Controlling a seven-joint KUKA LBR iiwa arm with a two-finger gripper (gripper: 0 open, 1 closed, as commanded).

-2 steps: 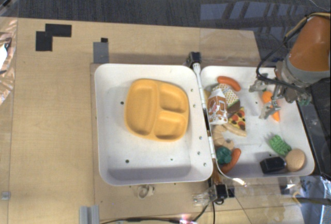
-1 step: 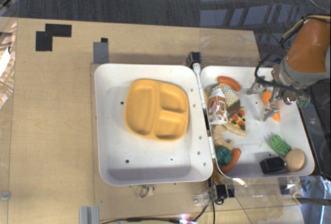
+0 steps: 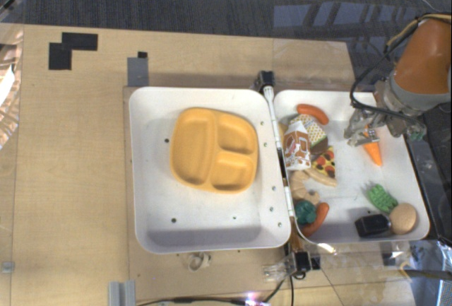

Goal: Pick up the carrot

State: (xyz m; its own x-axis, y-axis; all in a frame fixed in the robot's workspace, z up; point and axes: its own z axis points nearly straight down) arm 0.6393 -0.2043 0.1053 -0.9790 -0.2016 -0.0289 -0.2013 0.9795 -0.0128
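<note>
The carrot (image 3: pixel 373 153) lies in the right bin (image 3: pixel 417 184), upper right, with the gripper (image 3: pixel 366 129) just above it, fingers spread and nothing between them. This looks like the approach step; next, lower and close around the carrot

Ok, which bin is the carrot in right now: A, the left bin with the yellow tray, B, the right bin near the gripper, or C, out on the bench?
B: the carrot lies on the floor of the right bin, just beside the gripper.
</note>
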